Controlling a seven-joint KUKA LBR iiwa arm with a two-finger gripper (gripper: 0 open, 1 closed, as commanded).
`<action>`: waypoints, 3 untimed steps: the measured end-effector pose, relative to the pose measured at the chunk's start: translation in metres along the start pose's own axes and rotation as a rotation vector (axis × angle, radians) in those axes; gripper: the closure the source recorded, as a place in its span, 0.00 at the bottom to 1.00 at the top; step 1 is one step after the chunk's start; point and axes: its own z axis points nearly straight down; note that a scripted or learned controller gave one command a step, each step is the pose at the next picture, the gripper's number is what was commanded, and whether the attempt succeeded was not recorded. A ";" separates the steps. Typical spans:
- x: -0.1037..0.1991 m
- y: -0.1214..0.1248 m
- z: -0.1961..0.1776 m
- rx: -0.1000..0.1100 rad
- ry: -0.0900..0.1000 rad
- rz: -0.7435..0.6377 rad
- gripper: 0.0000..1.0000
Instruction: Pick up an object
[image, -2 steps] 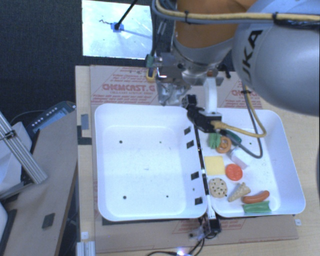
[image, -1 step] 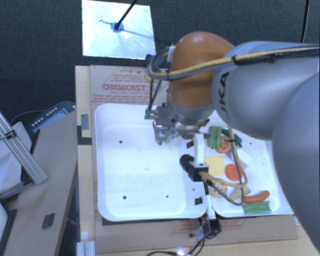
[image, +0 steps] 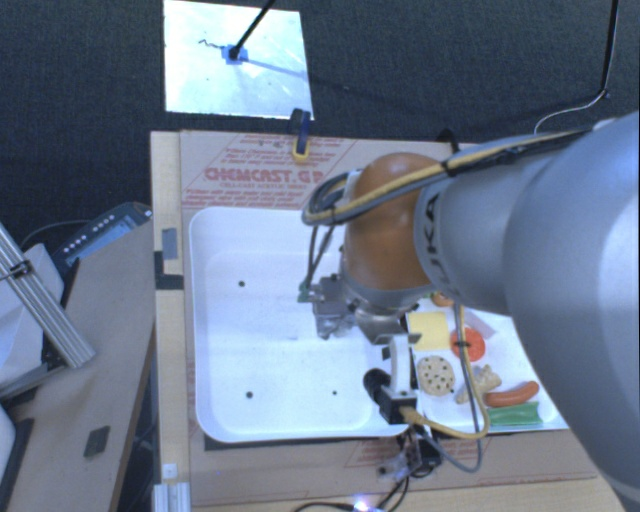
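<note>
The left bin (image: 240, 330) is seen as a shallow tray of smooth white plastic with rounded corners, its floor marked by a few small dark dots. It is set on a flat sheet of brown cardboard (image: 250, 165) printed with red lettering, and a yellow and blue clip (image: 300, 138) is fixed at the board's far edge. The right bin (image: 525, 345) is largely covered by the arm (image: 530, 230), whose matte grey casing is rounded and bulky, with a glossy orange band (image: 385, 225) curving above the wrist and dark and yellow cables looped around it. The gripper (image: 328, 318) is seen as a cluster of grey metal hanging low over the left bin's floor, near the wall between the bins; whether it is released or clenched cannot be told, and nothing is seen held in it. The objects to be picked are gathered in the right bin, just beside the wrist: a pale yellow square block (image: 432, 330), a round tan cookie (image: 435, 375) speckled with dark chips, a red rounded piece (image: 470, 346), a small beige lumpy figure (image: 485, 380), a long orange-red sausage shape (image: 510, 393), and a flat green strip (image: 515, 413) lying along the near edge. A shiny silver panel (image: 235, 60) is laid on the dark cloth beyond the bench.
</note>
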 end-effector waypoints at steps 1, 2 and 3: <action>-0.018 -0.018 -0.074 -0.016 0.004 0.000 1.00; 0.085 -0.032 -0.052 -0.010 0.006 -0.015 1.00; 0.090 -0.030 -0.181 -0.024 0.009 -0.008 1.00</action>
